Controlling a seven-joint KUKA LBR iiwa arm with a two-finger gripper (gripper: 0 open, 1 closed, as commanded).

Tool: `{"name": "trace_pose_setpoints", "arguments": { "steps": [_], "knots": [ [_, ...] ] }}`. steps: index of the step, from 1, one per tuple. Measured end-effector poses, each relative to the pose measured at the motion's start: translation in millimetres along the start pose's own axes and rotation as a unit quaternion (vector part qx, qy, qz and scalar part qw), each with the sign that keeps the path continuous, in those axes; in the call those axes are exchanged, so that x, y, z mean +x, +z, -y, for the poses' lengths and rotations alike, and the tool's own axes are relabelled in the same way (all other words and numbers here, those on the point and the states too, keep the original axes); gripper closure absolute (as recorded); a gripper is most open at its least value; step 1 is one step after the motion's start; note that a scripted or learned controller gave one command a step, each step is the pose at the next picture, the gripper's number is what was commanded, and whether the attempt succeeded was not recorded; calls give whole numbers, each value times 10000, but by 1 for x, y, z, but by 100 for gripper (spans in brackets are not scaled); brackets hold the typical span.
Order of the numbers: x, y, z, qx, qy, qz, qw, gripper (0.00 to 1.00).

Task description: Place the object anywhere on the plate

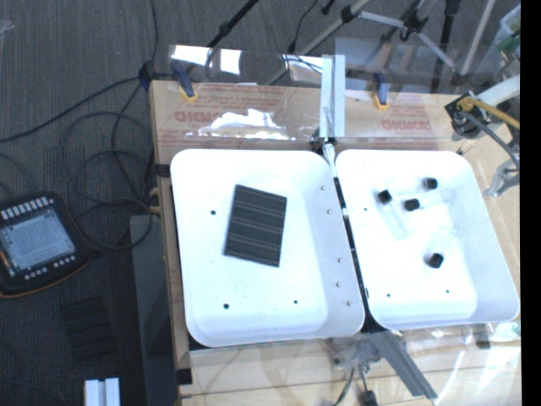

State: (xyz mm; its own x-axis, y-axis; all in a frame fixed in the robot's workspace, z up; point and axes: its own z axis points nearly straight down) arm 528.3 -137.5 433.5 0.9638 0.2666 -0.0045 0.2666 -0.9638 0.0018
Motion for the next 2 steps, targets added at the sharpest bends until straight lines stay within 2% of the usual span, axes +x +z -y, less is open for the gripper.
{"name": "trace_pose_setpoints", "arguments": {
  "steps": [1, 2],
  "knots": [
    [0, 0, 0, 0, 0, 0, 10000, 0],
    [-31, 0, -82, 3, 270, 1, 9996, 0]
  ]
}}
